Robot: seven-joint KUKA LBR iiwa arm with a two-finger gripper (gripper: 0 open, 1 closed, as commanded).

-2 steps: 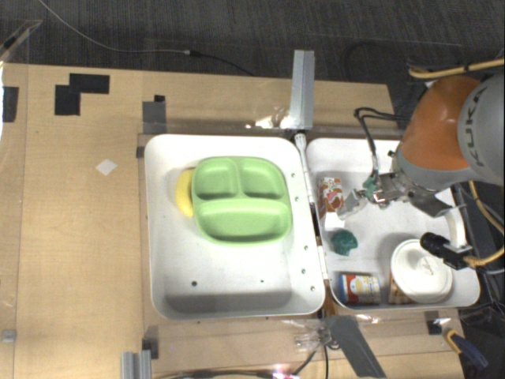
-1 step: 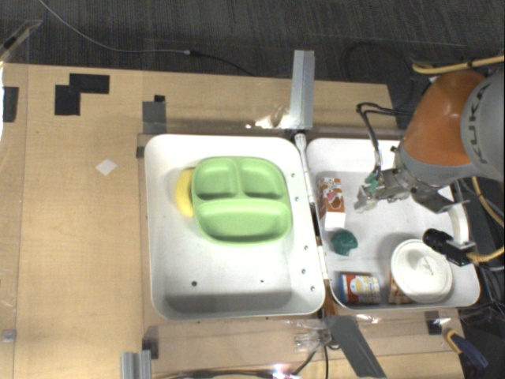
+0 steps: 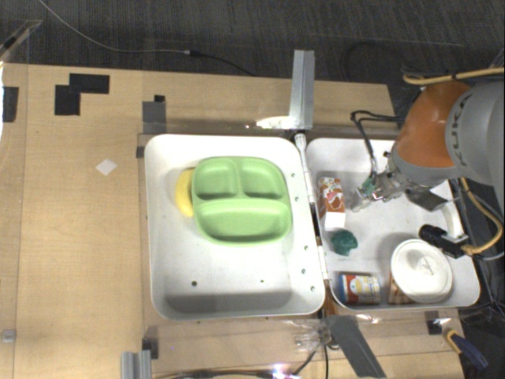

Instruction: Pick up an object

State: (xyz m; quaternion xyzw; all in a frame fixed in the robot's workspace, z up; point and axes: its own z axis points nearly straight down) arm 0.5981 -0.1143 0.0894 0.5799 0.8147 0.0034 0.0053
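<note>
My gripper [image 3: 369,189] hangs over the upper middle of the right bin [image 3: 359,155], just right of a small red and white packet [image 3: 331,193]. Nothing shows between its tips. Below the packet lies a small white piece [image 3: 335,219], and under that a dark green lump [image 3: 343,242]. A red-labelled can [image 3: 360,287] lies on its side at the bin's front edge. To the right of the can, a white round tub [image 3: 422,269] stands in the front right corner.
The left bin [image 3: 221,283] holds a green divided plate [image 3: 239,198] with a yellow object [image 3: 183,193] poking out from under its left edge. A metal post [image 3: 302,89] stands behind the wall between the bins. The arm's orange band [image 3: 430,133] looms over the right bin's far right.
</note>
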